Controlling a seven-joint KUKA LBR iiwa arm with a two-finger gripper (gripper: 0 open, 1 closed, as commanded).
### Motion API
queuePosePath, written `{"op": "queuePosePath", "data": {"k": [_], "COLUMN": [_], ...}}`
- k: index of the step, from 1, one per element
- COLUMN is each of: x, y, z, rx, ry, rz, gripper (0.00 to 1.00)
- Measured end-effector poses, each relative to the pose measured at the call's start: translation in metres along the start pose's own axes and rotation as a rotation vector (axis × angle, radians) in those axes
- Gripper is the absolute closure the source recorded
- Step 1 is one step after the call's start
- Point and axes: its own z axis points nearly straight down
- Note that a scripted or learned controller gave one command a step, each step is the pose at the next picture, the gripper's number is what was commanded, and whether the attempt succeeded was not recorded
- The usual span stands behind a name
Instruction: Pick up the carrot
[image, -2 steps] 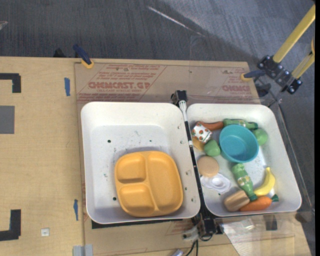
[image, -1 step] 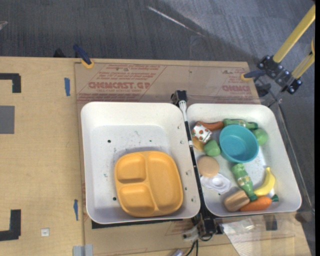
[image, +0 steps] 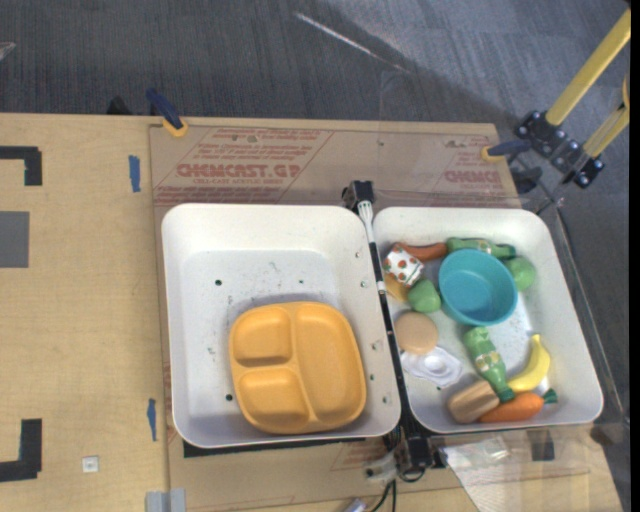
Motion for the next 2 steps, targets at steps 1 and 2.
{"op": "queuePosePath", "data": {"k": [1, 2], "x": [0.0, 0.0], "y": [0.0, 0.0], "z": [0.0, 0.0], "rx": [0.0, 0.0], "ry": [0.0, 0.0], "rz": [0.0, 0.0], "gripper": [0.0, 0.0]}}
